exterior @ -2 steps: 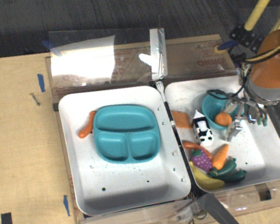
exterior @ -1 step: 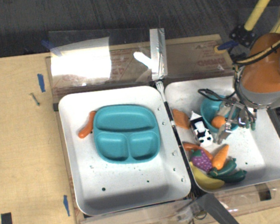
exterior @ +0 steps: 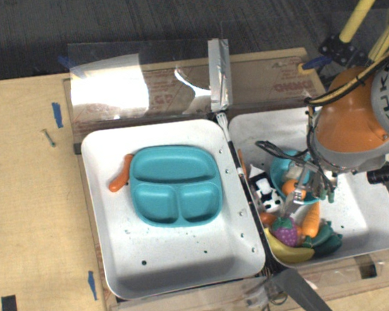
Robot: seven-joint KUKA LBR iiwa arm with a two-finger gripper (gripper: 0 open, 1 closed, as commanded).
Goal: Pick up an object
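Note:
My gripper [exterior: 300, 193] hangs low in the right bin [exterior: 375, 230], right over a heap of toy items at the bin's left side. The heap holds a yellow banana [exterior: 287, 251], purple grapes [exterior: 286, 233], an orange carrot [exterior: 309, 220], a dark green piece [exterior: 329, 240], a black-and-white toy [exterior: 265, 193] and a teal cup [exterior: 280, 172]. The gripper's tip sits among the cup, the carrot and the black-and-white toy. The wrist hides what lies directly under it.
The left bin [exterior: 180, 263] bears a teal divided plate [exterior: 175, 183] with an orange sausage-like piece [exterior: 120, 177] against its left edge. A metal divider [exterior: 218, 77] stands behind the bins. The arm's orange band [exterior: 346, 120] covers the right bin's back corner.

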